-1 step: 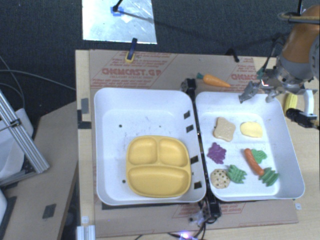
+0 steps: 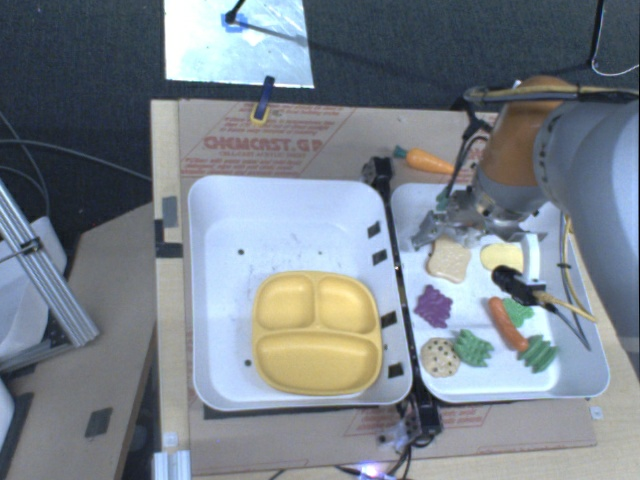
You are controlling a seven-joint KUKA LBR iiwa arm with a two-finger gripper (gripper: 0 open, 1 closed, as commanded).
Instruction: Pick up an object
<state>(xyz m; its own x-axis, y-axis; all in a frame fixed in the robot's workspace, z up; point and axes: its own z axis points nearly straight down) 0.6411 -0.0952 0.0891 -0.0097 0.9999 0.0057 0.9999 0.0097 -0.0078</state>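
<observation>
Two shallow white bins of smooth moulded plastic sit side by side on a brown cardboard sheet (image 2: 300,133) printed in red, laid over the bench (image 2: 110,298). The left bin (image 2: 215,218) carries a glossy yellow divided tray (image 2: 317,331) with three rounded compartments; small dark specks mark the bin floor beside it. The right bin (image 2: 575,368) carries toy food: a tan bread slice (image 2: 449,260) of flat, squared form, a pale yellow rounded piece (image 2: 498,256), a purple lobed cluster (image 2: 433,306), a speckled round cookie (image 2: 439,357), a ridged green leafy piece (image 2: 472,347), an orange carrot (image 2: 506,324) with green top, and a further green piece (image 2: 540,353) near the bin's right side. A second carrot (image 2: 428,161) lies outside on the cardboard behind the right bin. The grey arm with its orange band reaches in from the right, its metallic gripper (image 2: 447,224) low over the rear of the right bin, just above the bread slice. The jaws are masked by the wrist body and cables; their opening cannot be determined, and nothing is visibly held. The arm's bulk hides the bin's rear right corner.
</observation>
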